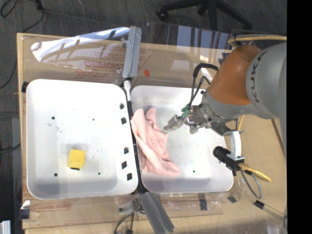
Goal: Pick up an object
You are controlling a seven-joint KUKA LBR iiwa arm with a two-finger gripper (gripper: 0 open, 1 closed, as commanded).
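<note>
Hand (pixel 168 126) beside pink cloth (pixel 151 143), right bin (pixel 214 177)

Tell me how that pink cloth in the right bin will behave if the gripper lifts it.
The pink cloth lies crumpled in folds, so it is probably floppy and would drape and sag from one pinch point. It looks light and unlikely to roll. Bunched along the right bin's left wall, it may drag or unfold when lifted.

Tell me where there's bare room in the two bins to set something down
The left bin is mostly bare: all its floor above and right of the yellow block. In the right bin, floor is free between the pink cloth and the right wall. It is crowded around the gripper at the cloth.
</note>
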